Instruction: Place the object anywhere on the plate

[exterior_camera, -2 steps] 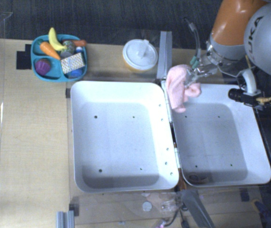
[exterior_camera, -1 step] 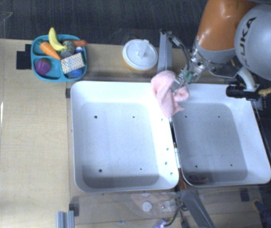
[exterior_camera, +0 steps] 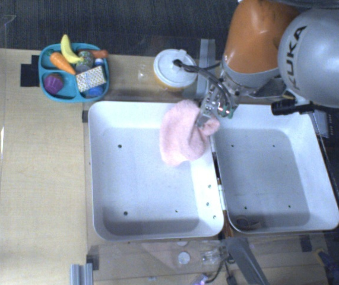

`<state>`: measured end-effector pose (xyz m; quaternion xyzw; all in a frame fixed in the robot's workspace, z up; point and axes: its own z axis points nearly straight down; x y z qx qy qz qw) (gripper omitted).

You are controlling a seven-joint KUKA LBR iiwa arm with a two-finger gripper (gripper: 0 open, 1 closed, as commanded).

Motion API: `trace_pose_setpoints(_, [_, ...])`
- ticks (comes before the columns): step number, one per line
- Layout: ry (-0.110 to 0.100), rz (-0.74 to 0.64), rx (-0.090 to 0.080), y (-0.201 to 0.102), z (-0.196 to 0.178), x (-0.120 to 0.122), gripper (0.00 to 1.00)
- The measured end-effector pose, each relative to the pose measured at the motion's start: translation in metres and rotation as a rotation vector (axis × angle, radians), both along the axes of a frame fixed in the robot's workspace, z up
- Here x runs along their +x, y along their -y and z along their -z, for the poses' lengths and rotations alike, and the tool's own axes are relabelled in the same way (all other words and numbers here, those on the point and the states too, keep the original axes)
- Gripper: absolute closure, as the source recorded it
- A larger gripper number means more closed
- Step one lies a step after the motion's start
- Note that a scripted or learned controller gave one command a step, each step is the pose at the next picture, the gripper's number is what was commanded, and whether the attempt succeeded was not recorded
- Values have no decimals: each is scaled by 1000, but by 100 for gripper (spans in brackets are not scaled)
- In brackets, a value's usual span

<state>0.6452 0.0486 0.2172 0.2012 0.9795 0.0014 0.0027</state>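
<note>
- One grey arm [exterior_camera: 311, 46] with an orange band reaches in from the right, above the far edge of the bins.
- Two shallow white bins sit side by side on a wooden bench [exterior_camera: 32, 177]: a left bin [exterior_camera: 139, 212] and a right bin [exterior_camera: 276, 183], their inner walls touching.
- One pink cloth [exterior_camera: 181, 134] is the task's thing. It hangs over the far right part of the left bin, near the wall between the bins, with its upper right corner gathered up at the gripper.
- One gripper [exterior_camera: 208, 119] points down at the far end of the divide between the bins. Its fingers are pressed close together, pinching the cloth's upper right corner; the rest of the cloth droops down and to the left.
- One blue divided plate [exterior_camera: 46, 76] sits on the bench beyond the left bin's far left corner, well apart from the cloth.
- The plate holds several toy foods: one yellow banana [exterior_camera: 68, 50], one orange carrot [exterior_camera: 61, 62], one purple piece [exterior_camera: 53, 83] and one pale speckled block [exterior_camera: 91, 78]. Other small pieces there are too small to name.
- One round white container with a yellow rim [exterior_camera: 170, 67] stands behind the bins, just left of the arm's wrist.
</note>
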Motion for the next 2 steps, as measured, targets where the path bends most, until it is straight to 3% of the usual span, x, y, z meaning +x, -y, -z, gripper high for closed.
trace_pose_setpoints(1, [2, -401, -1, -50, -6, -10, 100])
trace_pose_setpoints(2, [3, -400, -1, -50, -7, -10, 0])
